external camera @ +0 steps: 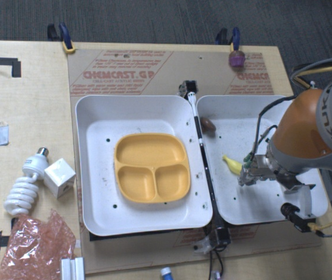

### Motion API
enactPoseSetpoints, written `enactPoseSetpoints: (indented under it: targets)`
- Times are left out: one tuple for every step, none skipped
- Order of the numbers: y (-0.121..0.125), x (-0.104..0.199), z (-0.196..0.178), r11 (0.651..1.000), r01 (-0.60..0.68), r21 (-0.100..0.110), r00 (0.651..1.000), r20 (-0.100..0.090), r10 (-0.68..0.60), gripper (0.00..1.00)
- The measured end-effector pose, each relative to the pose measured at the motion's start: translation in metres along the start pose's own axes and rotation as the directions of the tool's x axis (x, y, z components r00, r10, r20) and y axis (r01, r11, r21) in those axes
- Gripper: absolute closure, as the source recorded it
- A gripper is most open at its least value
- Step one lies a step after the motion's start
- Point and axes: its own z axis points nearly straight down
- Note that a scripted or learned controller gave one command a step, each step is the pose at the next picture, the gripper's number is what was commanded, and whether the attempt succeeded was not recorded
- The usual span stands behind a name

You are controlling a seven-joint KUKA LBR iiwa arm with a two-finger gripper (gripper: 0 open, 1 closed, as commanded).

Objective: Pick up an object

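A small yellow banana [231, 165] lies in the right bin [230, 209], near its middle. A small brown object [208, 125] sits near that bin's upper left corner. My gripper [246, 177] hangs low over the right bin, just right of the banana and touching or nearly touching its end. Nothing shows between the fingers. A yellow divided plate [152, 167] lies in the middle of the left bin [95, 156].
The arm's orange band and grey wrist [303, 136] cover the right half of the right bin. Outside the bins, a white spiral bulb [25, 185], a white cube [59, 177] and crumpled pink plastic [34, 247] lie at the left. A purple object [237, 58] sits by the far clamp.
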Motion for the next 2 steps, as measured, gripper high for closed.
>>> enactPoseSetpoints:
  targets:
    - [0.000,0.000,0.000,1.000,0.001,0.000,1.000,0.000,-0.001,0.00]
    - [-0.018,0.006,0.010,1.000,0.002,0.001,1.000,0.000,-0.002,0.00]
